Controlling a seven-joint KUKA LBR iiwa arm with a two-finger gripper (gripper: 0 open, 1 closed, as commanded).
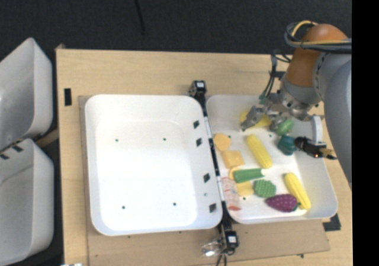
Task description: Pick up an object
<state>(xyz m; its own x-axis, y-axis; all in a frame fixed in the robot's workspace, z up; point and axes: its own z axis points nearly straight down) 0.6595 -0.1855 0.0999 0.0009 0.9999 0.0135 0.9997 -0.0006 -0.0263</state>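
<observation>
Yellow corn cob, lengthwise down-right

The fingers partly hide a yellow object beneath them.

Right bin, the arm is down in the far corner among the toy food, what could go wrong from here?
1. The end effector sits over a yellow piece close to the right bin far wall, so it may scrape the wall or only nudge the piece.
2. The green piece and teal piece lie right beside it and could get knocked.
3. The corn is near and may be pushed.
</observation>
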